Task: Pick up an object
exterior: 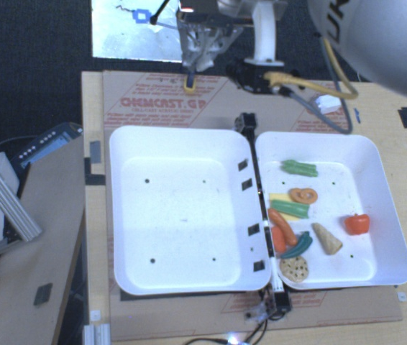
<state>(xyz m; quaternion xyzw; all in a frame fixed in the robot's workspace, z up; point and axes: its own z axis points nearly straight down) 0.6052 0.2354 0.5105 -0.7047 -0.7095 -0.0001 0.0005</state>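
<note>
The right bin (387, 192) holds several small toy foods: a green bean pod (299, 168), a pretzel (304, 195), a green and yellow vegetable (290, 208), an orange carrot (281, 230), a dark green pepper (301, 244), a tan cone (326, 238), a red pepper (357, 223) and a chocolate-chip cookie (294, 268). My gripper (199, 63) hangs high at the top of the view, beyond the far edge of the left bin (124, 192) and well away from every object. Nothing shows in it.
Both bins rest on a cardboard sheet (160, 103). A small yellow piece (189, 86) lies on the cardboard just below the gripper. Cables and a white connector (327, 103) trail behind the right bin. A black hinge strip (255, 207) joins the bins.
</note>
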